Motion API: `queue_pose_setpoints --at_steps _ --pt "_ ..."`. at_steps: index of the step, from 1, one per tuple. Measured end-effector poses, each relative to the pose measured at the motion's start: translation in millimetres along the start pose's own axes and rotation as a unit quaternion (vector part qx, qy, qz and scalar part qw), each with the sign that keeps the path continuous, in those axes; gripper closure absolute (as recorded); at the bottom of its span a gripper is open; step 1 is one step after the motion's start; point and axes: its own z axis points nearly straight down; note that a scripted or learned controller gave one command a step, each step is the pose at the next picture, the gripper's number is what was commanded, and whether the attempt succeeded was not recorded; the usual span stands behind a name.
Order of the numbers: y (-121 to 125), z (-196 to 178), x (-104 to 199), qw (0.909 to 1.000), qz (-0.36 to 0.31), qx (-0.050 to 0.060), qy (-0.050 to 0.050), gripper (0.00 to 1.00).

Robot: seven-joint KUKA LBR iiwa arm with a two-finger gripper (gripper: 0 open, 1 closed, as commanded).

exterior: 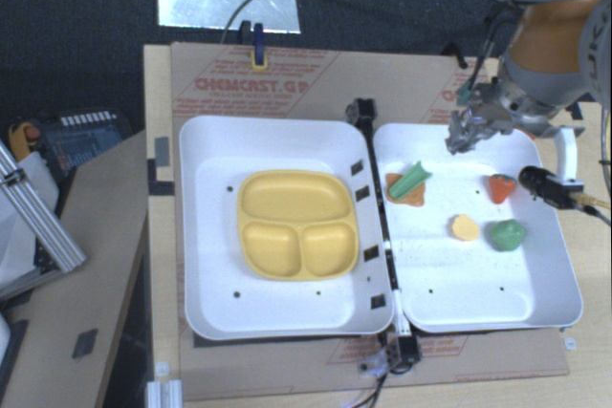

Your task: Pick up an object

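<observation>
Over the right bin (555,301), toward its twelve o'clock rim, hangs my gripper (463,137); whether it is open or closed, cannot tell from this slant, and nothing shows between its tips. Item one: green long piece (411,178), lying tilted across an orange flat piece (405,194), touching it, at ten o'clock of the bin floor and nearest to me. Item two: red small piece (501,188), at two o'clock, just beside a black fitting that juts in from the bin's right rim. Item three: yellow round piece (465,227), near the middle of the floor, apart from its neighbours. Item four: green lump (506,234), at three o'clock, just beside the yellow one but not touching. Left bin (206,301): holds a yellow divided tray (296,223), set flat at its centre, probably as a place to receive what I lift. Judgement: pick not yet begun; I am poised high so as to come straight down, and the stacked green-on-orange pair risks a slipping or double grab.
</observation>
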Motion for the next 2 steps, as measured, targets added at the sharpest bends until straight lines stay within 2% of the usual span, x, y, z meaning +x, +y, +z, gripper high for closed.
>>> queue_pose_setpoints --at_steps 1,2 --pt "9 -3 56 1.0 0.0 0.0 0.0 1.0" --pt "17 16 113 1.0 0.0 0.001 0.0 1.0"
